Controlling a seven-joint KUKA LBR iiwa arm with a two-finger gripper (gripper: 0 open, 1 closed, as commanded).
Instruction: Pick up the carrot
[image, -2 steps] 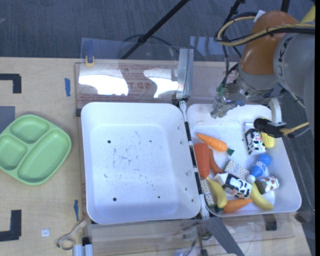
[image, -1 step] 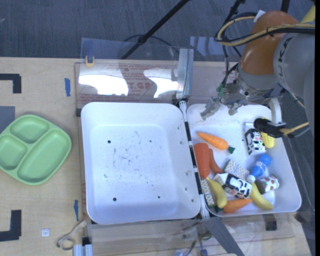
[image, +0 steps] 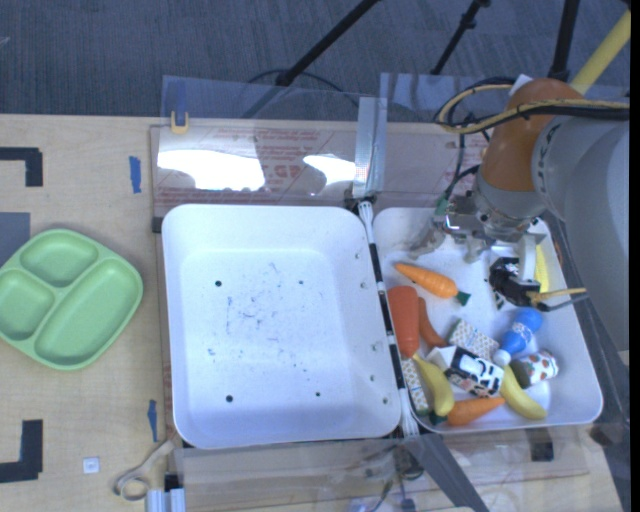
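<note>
— What sat at the far left of the bench?

— A green divided plate (image: 65, 297), three compartments, lying flat on the wooden benchtop (image: 80, 420), well apart from the bins. Bits of blue tape (image: 134, 173) were stuck to the wood near it.

— And the left bin?

— The left bin (image: 270, 320) was a shallow white tray with faint blue scribbles across its floor and a few dark dots. Behind it stood a clear plastic screen (image: 260, 150) catching glare.

— Then the right bin?

— The right bin (image: 575, 390) held the clutter. The carrot (image: 428, 280) lay on its side in the upper-left part of that bin, orange body with its green stub pointing right, apart from the pile below. Just beneath it lay a larger orange-red piece (image: 405, 315), then a yellow banana (image: 434, 385), a black-and-white toy (image: 476, 370), a blue-and-white bottle (image: 520, 332) and another banana (image: 525, 400) near the front rim.

— Where was the gripper?

— The gripper (image: 478, 232) hung over the bin's back edge, up and to the right of the carrot, not touching it. Whether its fingers stood apart or together, I couldn't tell. The grey arm (image: 590, 170), with its orange band (image: 515, 140), came in from the right.
</note>
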